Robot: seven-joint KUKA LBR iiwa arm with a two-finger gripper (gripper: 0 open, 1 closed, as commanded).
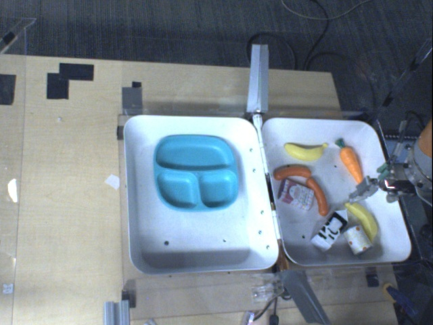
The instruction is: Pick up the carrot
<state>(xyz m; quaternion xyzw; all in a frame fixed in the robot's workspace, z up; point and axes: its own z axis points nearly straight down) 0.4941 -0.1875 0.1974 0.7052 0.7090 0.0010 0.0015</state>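
Observation:
The orange carrot [350, 163] with a green top lies in the right bin [379, 138], near its back right corner, pointing toward the front. My gripper [375, 180] reaches in over the bin's right wall, just right of and in front of the carrot's tip. It is open and nothing sits between its fingers. It hangs close above a yellow banana [363, 219].
The right bin also holds a second banana [305, 152], two sausages [293, 172] [318, 195], a red packet [295, 194], a black-and-white box [329, 230] and a small can [356, 240]. A blue divided tray [197, 170] lies in the left bin [135, 202].

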